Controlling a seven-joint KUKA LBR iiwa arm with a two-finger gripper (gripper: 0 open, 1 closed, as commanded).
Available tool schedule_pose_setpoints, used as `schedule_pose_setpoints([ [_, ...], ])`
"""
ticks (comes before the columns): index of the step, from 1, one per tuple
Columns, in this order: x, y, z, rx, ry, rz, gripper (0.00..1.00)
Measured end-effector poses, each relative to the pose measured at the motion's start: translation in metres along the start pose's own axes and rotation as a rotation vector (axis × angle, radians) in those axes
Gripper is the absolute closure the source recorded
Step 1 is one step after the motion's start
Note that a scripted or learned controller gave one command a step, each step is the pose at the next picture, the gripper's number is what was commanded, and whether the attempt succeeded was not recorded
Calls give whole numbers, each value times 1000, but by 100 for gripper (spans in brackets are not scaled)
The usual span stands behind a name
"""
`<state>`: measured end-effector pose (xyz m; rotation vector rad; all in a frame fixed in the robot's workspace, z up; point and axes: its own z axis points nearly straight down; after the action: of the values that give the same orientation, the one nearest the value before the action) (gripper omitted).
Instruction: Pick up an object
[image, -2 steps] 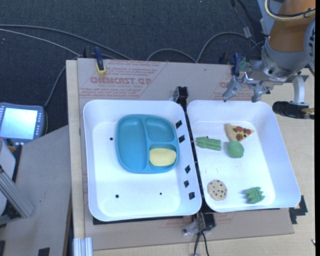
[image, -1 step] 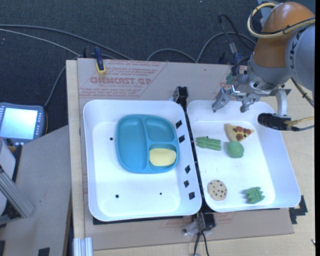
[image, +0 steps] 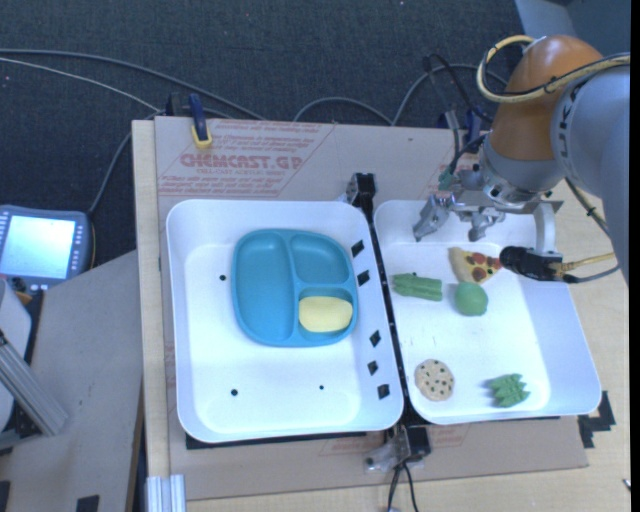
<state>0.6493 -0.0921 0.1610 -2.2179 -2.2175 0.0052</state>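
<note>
— Where is the claw (image: 458, 226) from where you stand?

— Over the far end of the right-hand shallow white bin (image: 560, 340), hanging off the grey arm with its orange band (image: 535, 95); its two grey fingers (image: 428, 218) look spread apart, nothing between them.

— And the things it could pick?

— All lying loose in that right bin; a pizza-slice toy with red dots (image: 473, 264) sits just below the claw, apart from it; a long green vegetable-shaped piece (image: 417, 287) lies to the left of the slice, near the divider; a round green ball-like lump (image: 471, 298) rests just beside it; a tan chocolate-chip cookie (image: 434, 379) and a leafy green toy (image: 508, 389) sit at the near end, well apart from the claw.

— The other bin?

— The left white bin (image: 200, 380) holds a blue plastic divided tray (image: 270, 285); a pale yellow oval lump (image: 326, 314) rests in the tray's lower right compartment; both bins stand on a brown board surface (image: 250, 160).
</note>
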Motion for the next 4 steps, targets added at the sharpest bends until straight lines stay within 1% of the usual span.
schedule_pose_setpoints([
  [1, -7, 5, 47, -2, -1, 1, 0],
  [2, -7, 6, 33, -7, 0, 0, 100],
  [3, -3, 8, -11, -12, -1, -2, 100],
  [4, -7, 14, -58, -11, -2, -1, 100],
])
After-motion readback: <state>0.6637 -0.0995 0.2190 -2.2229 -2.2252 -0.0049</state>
